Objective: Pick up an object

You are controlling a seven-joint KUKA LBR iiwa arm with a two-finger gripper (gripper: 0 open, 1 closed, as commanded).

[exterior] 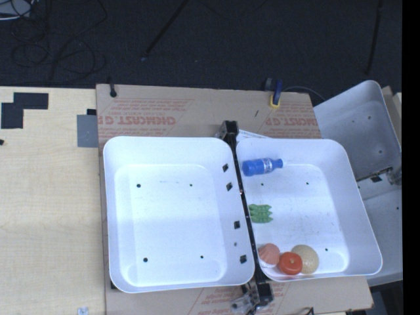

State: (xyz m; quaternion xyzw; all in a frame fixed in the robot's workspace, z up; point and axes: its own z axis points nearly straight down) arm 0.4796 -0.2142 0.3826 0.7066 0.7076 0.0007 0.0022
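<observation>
cardboard under two white bins covered the bench. inside the right bin [357, 202], a blue bottle [262, 167] lay near its far-left corner, long axis crosswise, toward where the arm would enter. the claw's state could not be told.

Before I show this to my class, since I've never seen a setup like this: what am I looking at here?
This is one camera fixed above a workbench, looking down at a slant. Two shallow white bins sit side by side: the left bin and the right bin. The right one holds a blue bottle lying on its side, a small green item, and three round pieces clustered in the near corner: pink, red and tan. A robot arm normally reaches in from the right to pick one up. Nothing is being held.
</observation>
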